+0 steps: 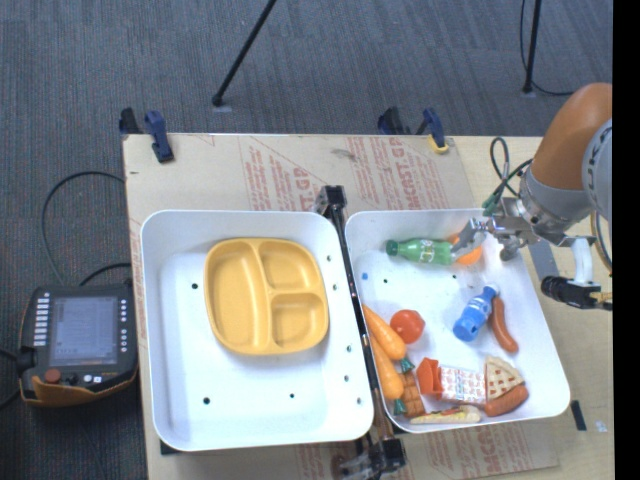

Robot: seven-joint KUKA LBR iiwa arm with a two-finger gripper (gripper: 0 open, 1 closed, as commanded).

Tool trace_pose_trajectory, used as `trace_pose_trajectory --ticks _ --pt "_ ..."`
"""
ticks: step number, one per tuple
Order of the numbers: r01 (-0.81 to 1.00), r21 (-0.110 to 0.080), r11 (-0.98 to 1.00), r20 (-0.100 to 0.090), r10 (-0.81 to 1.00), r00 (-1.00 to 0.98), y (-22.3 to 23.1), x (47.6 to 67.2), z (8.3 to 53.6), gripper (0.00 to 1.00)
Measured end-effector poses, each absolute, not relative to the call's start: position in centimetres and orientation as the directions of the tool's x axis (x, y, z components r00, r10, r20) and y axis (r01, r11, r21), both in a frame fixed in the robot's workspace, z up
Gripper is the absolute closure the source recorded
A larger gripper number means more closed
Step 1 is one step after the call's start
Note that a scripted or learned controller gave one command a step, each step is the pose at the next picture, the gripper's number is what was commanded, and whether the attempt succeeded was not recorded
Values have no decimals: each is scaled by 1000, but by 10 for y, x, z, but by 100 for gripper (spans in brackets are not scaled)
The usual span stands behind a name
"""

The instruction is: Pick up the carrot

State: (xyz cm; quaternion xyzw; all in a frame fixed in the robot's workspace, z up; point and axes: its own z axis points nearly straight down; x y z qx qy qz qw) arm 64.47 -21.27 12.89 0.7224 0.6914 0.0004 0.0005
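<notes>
Grey carpet surrounds a bench bearing two white bins. Nearest, along the right bin's left wall toward its near corner, lie two carrots end to end. They look like rigid, light, smooth plastic toys, so a grasp across the thick middle seems safest. Farther back, at the far right edge, the gripper hovers by a green bottle; I cannot tell its state.
</notes>
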Motion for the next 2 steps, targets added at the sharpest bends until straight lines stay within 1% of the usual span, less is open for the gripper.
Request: trace_pose_trajectory --ticks 1,2 --pt "954 0 -301 0 954 301 -209 644 135 0" --pt "954 -1 -300 0 954 300 -208 644 135 0"
